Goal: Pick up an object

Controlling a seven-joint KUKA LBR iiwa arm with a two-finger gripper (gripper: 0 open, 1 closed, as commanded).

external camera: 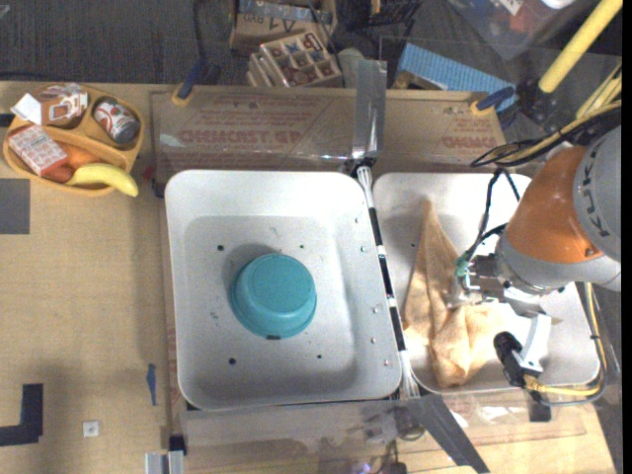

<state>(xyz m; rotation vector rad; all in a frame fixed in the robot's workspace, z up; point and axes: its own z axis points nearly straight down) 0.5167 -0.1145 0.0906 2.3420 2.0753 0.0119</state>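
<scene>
The grey arm (578,227) with its orange band reaches in from the right, wrist bent downward

This looks like a robotics lab or test bench rather than a home: two shallow white bins (265,197) sit side by side on a wooden bench (79,304), fenced at twelve o'clock by taped cardboard walls (259,128), with a grey-and-orange industrial arm (565,220) and loose black cables (494,200) at three o'clock. Beyond the bench at twelve o'clock, the dark floor holds stacked boxes (286,38) and a yellow pole (583,33), workshop clutter. At ten o'clock a yellow tray of toy food (69,141), banana included, lies ready as test props.
</scene>
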